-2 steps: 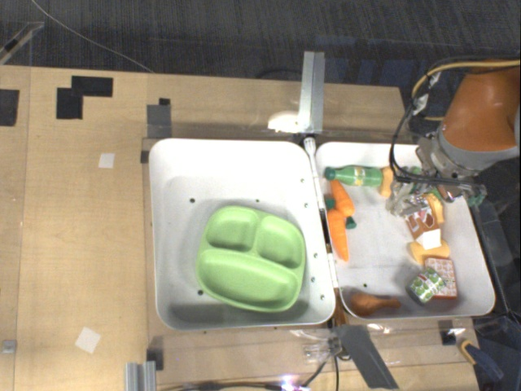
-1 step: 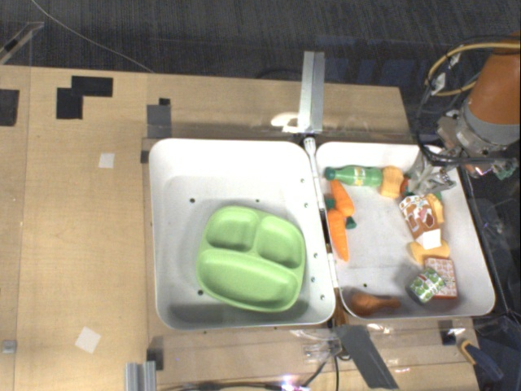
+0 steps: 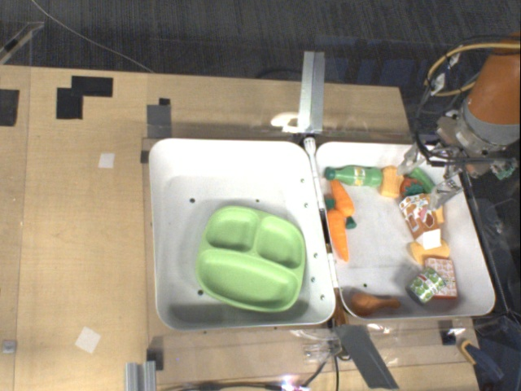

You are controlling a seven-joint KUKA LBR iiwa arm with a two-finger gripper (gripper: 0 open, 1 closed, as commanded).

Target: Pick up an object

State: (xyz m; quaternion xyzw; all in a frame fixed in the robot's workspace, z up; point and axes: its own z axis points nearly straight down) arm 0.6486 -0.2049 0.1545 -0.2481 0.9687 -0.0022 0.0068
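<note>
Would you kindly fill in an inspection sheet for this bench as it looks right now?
Surface: wooden bench bearing two white bins.
Job's things: right bin holds a green bottle, carrots, small packets and a brown item.
Clutter: left bin holds a green divided tray.
Grippers: gripper low over the right bin's far corner; grasp unclear.
Cables: bundle beside the arm's orange band.
Surroundings: dark carpet.

The wooden bench [image 3: 73, 243] bears two shallow white bins, left bin [image 3: 175, 218] beside right bin [image 3: 476, 275].
</note>
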